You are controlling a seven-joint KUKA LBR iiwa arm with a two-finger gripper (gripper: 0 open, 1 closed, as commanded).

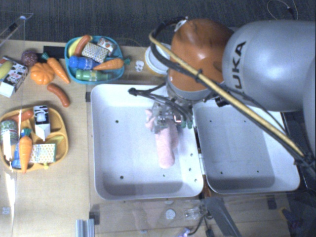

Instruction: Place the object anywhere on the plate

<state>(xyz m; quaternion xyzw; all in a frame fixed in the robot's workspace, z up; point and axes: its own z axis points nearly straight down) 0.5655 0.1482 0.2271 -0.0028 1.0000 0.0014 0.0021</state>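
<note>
The grey KUKA arm with its orange wrist band (217,58) is seen reaching in from three o'clock, and the upper right of the view is taken up by it. Below it, two shallow white plastic bins are set side by side: the left bin (118,172) and the right bin (247,177), touching along their inner walls.

The two-finger gripper (165,120) is held over the left bin, towards that bin's two o'clock corner. A pale pink, sausage-shaped soft object (166,149) is found directly beneath it, lying lengthwise from twelve to six o'clock; its upper end is covered by the gripper. Whether the fingers are spread or closed on it cannot be told.

On the wooden bench (74,191), at nine o'clock from the bins, a yellow tray of toy food (60,132) is placed. At eleven o'clock a blue bowl of toy food (118,73) is set, with a small orange pumpkin (41,73) just beside it.
</note>
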